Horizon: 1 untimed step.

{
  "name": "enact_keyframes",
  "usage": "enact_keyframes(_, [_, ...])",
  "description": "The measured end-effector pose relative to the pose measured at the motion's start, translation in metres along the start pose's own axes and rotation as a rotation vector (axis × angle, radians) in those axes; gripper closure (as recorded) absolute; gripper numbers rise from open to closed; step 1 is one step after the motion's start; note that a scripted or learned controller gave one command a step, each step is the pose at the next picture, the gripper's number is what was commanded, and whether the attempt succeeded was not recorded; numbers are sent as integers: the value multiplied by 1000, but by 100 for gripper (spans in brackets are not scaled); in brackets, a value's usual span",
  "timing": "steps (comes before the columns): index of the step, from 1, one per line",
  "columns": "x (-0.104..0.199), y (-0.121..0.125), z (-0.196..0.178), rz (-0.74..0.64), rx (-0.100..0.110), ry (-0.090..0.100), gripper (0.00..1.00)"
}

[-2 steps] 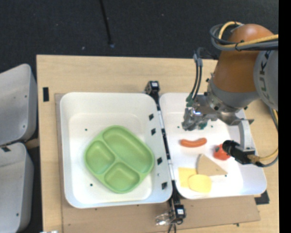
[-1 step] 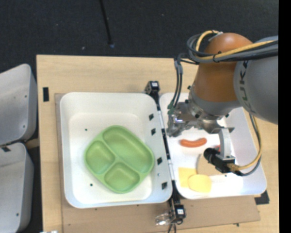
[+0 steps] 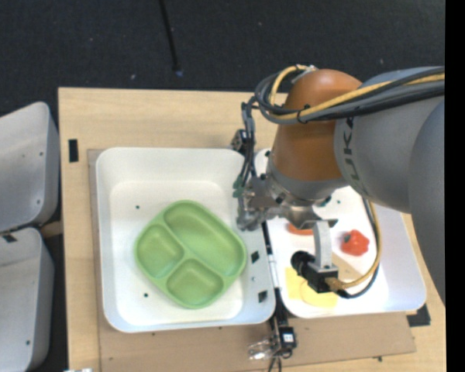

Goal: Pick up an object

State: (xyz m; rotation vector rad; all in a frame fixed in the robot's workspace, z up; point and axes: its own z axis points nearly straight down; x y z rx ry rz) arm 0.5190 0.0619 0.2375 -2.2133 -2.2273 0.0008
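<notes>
a: where's the gripper?
b: the gripper (image 3: 291,208) hangs low over the left side of the right bin (image 3: 399,281), close to the wall where it meets the left bin (image 3: 139,180). the arm (image 3: 395,146), with its orange wrist and grey bulk, covers it from above, so i cannot tell whether it's open or closed.
a: what is there to pick?
b: in the right bin, a small red object (image 3: 355,242) lies on bare white floor, to the view's right of the gripper and apart from it. a flat yellow piece (image 3: 302,291) sits near the front edge. a sliver of something orange (image 3: 298,228) peeks out just under the gripper, too hidden to name.
a: and the other bin?
b: a green divided plate (image 3: 190,254) with three compartments lies flat in it. the plate's right edge is near the dividing wall, close to the gripper.
a: what's in the way?
b: the arm itself covers the back half of the right bin. both bins rest on a pale wooden bench (image 3: 77,115).
</notes>
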Motion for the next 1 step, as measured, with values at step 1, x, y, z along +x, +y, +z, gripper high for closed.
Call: enact_keyframes(1, [-2,1,-1,4,-2,0,0])
